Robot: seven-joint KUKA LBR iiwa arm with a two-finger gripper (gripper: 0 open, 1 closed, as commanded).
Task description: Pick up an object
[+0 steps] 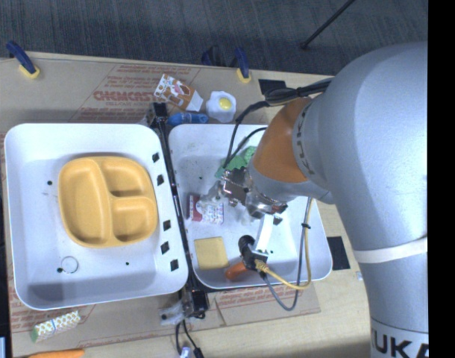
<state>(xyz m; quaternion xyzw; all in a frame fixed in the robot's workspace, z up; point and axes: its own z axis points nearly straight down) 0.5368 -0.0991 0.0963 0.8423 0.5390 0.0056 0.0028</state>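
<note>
A flat yellow square (pixel 211 252), like a sponge or slice of cheese, lies near the front wall of the right bin (pixel 184 149). Just beside its front right corner sits a small orange piece (pixel 236 272), partly hidden by the arm's cabling. Behind the square, near the bin's middle, lies a small packet (pixel 207 211) printed in red and white, flat on the floor. A green item (pixel 245 157) shows further back, partly covered by the arm.
</note>
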